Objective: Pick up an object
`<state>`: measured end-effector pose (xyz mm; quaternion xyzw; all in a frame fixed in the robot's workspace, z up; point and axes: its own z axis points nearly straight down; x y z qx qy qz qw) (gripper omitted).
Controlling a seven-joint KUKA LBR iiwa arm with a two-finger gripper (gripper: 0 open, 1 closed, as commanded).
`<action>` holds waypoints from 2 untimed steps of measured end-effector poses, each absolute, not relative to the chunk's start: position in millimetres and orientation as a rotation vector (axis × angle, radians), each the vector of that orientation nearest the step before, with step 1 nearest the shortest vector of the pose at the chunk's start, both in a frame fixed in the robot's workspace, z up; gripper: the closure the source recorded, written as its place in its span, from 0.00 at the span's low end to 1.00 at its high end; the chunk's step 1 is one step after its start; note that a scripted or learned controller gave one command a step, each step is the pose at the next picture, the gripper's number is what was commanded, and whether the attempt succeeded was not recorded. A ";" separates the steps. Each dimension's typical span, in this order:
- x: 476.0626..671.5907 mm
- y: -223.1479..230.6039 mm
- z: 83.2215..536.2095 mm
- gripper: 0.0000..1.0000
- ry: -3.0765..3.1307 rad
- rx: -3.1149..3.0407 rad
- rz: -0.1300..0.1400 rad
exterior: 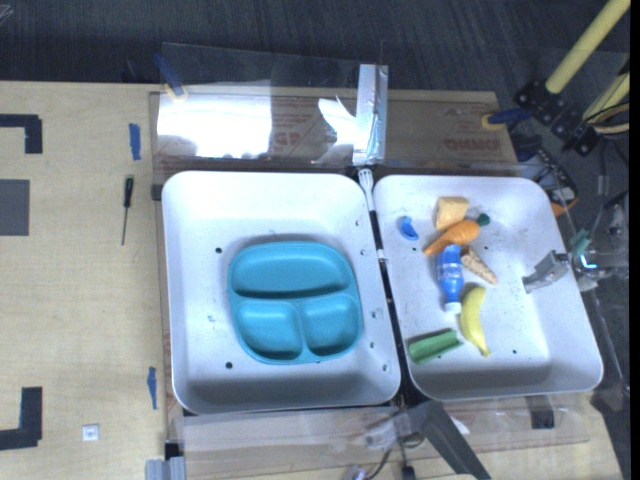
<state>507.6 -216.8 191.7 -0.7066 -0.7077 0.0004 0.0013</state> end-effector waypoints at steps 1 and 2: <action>537.6 -135.4 87.3 0.00 -2.443 -1.982 -0.005; 540.0 -135.7 98.2 1.00 -2.447 -1.987 -0.010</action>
